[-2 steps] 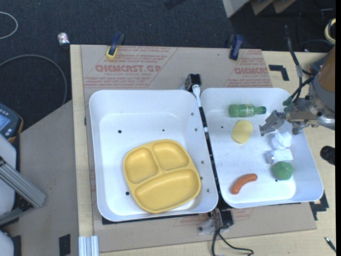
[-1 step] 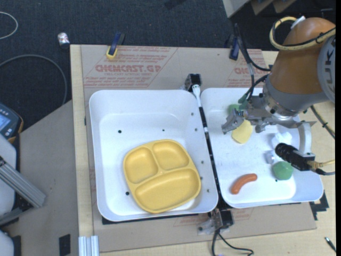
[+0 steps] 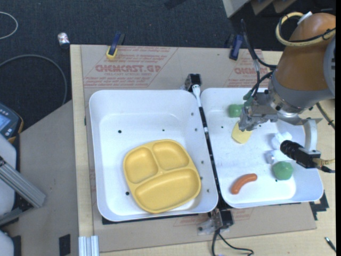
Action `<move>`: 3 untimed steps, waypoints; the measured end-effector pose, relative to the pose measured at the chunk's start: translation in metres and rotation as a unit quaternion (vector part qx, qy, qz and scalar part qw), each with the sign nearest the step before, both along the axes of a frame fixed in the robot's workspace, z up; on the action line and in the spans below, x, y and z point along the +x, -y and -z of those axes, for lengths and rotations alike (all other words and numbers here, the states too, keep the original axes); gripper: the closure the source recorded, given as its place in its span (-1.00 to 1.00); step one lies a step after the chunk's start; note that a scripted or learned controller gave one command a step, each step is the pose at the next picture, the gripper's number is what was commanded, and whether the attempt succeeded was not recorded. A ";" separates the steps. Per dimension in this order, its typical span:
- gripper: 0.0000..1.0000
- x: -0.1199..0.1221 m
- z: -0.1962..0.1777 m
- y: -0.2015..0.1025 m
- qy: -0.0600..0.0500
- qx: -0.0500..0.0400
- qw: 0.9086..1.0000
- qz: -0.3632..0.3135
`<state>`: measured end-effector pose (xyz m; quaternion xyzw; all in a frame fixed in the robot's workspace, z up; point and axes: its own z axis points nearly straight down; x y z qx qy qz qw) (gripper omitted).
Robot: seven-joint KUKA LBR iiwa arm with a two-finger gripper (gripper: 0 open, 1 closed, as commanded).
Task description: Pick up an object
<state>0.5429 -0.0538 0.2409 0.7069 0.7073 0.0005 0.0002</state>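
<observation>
The right bin (image 3: 266,196) holds a pale yellow piece (image 3: 241,135), a small green object (image 3: 234,110), a larger green object (image 3: 282,170), an orange sausage-shaped piece (image 3: 243,183) and a small white object (image 3: 275,141). My gripper (image 3: 246,122) hangs over the upper left part of this bin, its tips right at the top of the yellow piece. The grey wrist and orange band rise to the right of it. The arm's body hides how the tips stand.
In the left bin (image 3: 106,116) lies a yellow divided plate (image 3: 161,174). A black clip (image 3: 193,81) sits where the bins meet at the back. Both bins rest on a cardboard sheet (image 3: 138,63) held by clamps at its far edge.
</observation>
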 end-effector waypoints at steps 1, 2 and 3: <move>1.00 -0.030 -0.193 -0.030 0.010 0.000 1.000 -0.002; 1.00 -0.046 -0.302 -0.080 0.008 0.001 1.000 -0.003; 1.00 -0.066 -0.158 -0.098 -0.009 -0.001 1.000 0.000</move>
